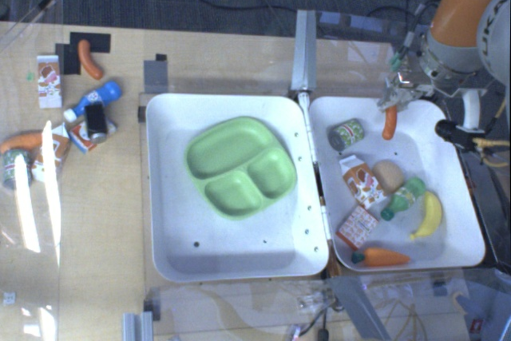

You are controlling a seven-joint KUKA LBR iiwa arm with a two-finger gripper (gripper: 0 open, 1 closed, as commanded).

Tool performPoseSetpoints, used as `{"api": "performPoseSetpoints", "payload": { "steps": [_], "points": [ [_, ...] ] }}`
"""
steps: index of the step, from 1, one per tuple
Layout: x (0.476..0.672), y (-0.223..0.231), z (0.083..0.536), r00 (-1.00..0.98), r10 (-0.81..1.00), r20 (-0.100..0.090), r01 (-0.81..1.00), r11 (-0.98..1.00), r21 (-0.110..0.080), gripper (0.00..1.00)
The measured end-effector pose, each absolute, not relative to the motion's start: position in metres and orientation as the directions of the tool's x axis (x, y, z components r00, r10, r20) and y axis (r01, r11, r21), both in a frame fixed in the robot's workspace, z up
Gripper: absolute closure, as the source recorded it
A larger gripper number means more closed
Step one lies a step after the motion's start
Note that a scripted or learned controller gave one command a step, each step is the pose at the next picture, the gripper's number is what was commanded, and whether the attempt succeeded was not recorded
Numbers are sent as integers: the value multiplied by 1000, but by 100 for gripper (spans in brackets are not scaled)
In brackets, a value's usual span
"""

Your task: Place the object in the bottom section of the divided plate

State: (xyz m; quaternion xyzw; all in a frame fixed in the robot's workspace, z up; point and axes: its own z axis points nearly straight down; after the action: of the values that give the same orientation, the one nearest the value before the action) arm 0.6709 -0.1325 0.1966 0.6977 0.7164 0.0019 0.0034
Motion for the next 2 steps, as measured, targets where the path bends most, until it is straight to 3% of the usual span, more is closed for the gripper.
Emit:
{"api": "performPoseSetpoints", "payload": {
  "steps": [1,2],
  "points": [
    [670,-50,186,-44,999,0,999,44,6,100],
    [670,-37,220,205,979,1,979,-205,6,100]
  ]
}}
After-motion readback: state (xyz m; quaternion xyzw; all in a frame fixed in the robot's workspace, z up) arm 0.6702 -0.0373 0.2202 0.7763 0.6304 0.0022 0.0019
